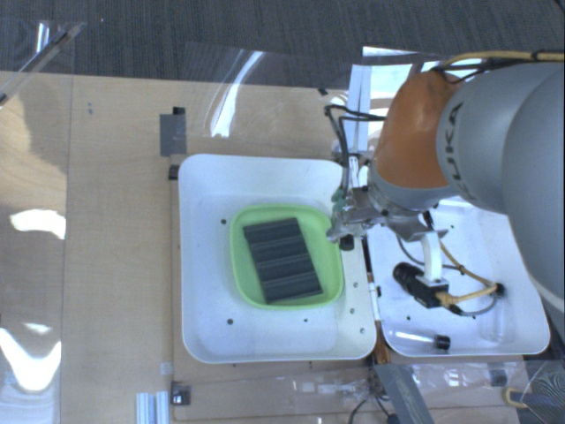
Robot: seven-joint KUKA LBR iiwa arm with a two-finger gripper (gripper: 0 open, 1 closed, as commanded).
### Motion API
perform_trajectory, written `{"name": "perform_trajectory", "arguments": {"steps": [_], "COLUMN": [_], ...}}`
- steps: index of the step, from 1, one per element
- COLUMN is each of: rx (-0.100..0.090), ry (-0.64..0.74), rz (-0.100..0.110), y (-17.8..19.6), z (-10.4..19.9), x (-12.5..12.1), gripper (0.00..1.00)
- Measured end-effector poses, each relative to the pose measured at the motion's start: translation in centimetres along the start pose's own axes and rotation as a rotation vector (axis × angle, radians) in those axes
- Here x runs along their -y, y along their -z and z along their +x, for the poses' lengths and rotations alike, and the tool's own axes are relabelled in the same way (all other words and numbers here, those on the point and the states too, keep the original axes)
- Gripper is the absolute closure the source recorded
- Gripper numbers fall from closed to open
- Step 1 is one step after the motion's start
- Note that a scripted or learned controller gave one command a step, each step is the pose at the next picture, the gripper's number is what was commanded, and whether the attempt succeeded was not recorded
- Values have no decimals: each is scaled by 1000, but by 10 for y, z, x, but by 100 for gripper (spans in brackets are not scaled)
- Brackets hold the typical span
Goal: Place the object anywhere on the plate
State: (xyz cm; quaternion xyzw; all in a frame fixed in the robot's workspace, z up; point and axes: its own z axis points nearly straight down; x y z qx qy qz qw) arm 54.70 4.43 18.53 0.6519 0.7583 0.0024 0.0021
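Dark ribbed block (282, 260) laid on green plate (241, 263), left bin (203, 325). Gripper (346, 228) positioned just right of plate; grip state indeterminable.

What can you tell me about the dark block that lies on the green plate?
The block is a dark grey, flat rectangle with ridges running across it that divide it into about four bands; it looks like rubber or plastic. It lies flat on the green plate, its long side slanted a little, and covers much of the plate's middle. It touches the plate alone. The plate sits in the left bin. The end effector is apart from it, by the plate's right rim.
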Motion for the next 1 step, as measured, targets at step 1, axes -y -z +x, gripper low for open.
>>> {"name": "perform_trajectory", "arguments": {"steps": [1], "rx": [0], "ry": [0], "rz": [0], "y": [0], "z": [0], "x": [0], "gripper": [0]}}
